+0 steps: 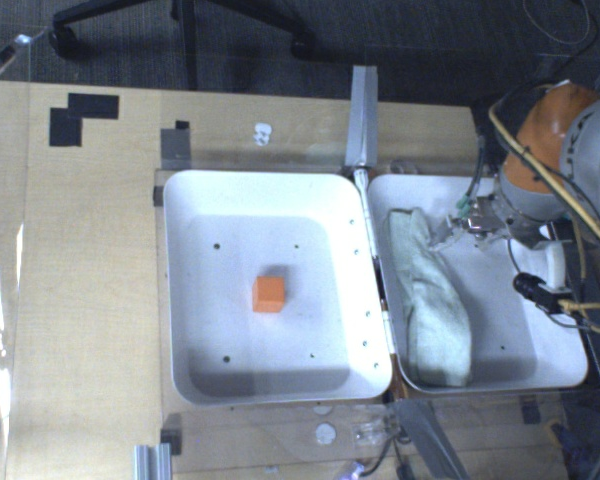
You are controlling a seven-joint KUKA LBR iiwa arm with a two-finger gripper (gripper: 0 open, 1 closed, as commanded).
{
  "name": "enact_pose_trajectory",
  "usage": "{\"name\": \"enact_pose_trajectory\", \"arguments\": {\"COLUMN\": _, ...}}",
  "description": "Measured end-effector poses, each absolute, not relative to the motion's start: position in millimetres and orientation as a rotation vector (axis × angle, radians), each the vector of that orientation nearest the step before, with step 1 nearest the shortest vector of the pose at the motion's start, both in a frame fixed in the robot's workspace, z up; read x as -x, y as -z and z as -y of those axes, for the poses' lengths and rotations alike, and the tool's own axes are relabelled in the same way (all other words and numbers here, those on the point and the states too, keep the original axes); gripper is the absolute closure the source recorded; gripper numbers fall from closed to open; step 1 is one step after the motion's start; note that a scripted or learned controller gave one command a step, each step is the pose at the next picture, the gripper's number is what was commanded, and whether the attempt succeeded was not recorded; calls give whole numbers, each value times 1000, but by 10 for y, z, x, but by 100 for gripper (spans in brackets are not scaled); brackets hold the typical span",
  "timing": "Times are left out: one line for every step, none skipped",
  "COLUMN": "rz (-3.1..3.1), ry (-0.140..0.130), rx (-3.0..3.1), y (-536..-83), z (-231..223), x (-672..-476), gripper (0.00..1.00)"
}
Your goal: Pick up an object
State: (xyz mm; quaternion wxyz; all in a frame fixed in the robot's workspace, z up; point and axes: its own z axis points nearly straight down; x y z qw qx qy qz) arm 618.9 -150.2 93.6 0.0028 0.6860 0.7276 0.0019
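Wooden bench point(80, 298), orange cube point(269, 294) in left bin point(195, 203), cloth point(430, 303) in right bin point(570, 363) (hand point(458, 226) grip unclear)

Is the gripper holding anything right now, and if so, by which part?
Cannot be told. The gripper sits at the upper end of the pale cloth in the right bin, but a grip isn't visible. The orange cube lies untouched.

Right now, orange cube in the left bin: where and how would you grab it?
Take the orange cube straight from above, across two opposite vertical sides. It sits flat and alone mid-floor of the left bin, away from every wall, so either pair of faces looks reachable. The hand is over the right bin, by the pale cloth.
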Motion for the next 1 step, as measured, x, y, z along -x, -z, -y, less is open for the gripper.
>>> {"name": "enact_pose_trajectory", "arguments": {"rz": -2281, "ry": -12, "rx": -2147, "y": -1048, "z": 1492, "x": -6206, "gripper": 100}}
